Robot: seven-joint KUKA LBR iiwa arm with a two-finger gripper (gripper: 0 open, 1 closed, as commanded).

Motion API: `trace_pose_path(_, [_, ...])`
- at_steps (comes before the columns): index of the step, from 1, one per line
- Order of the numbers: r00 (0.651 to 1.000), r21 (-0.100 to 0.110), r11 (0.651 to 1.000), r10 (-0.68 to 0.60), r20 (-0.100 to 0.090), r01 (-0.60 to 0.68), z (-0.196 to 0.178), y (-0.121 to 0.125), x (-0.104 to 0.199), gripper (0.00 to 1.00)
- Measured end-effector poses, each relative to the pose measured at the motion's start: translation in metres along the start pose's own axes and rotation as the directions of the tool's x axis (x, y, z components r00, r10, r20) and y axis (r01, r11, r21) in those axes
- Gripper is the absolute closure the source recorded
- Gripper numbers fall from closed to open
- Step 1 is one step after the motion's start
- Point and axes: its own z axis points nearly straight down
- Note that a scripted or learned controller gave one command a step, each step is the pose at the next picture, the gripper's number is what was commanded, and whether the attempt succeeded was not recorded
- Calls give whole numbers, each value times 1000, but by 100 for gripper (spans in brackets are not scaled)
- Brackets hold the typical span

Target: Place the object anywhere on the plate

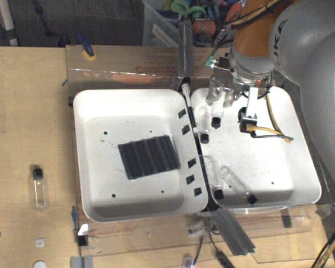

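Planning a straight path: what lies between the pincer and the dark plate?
The camera view shows the bins' divider between pincer and dark plate.

Two bins stand side by side on the bench: the left bin [84, 149] at 9 o'clock from the right bin [301, 166], their rims touching along a divider [192, 144]. In the left bin a ribbed plate [149, 156] lies near the middle. The gripper [223, 96] hangs over the right bin at its 11 o'clock corner. Behind the bins, at 12 o'clock, stands a tub of objects [156, 15]. On the bench, well apart at 9 o'clock, lies a small vial [39, 187].
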Motion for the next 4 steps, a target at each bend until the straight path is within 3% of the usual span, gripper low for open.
trace_pose_path(1, [963,1,963,268,2,-268,6,-2,6,100])
trace_pose_path(2, [945,5,945,328,3,-328,17,0,-4,100])
trace_pose_path(3, [989,5,989,-145,0,145,21,0,-1,100])
trace_pose_path(4, [1000,0,1000,10,0,-10,6,0,-1,100])
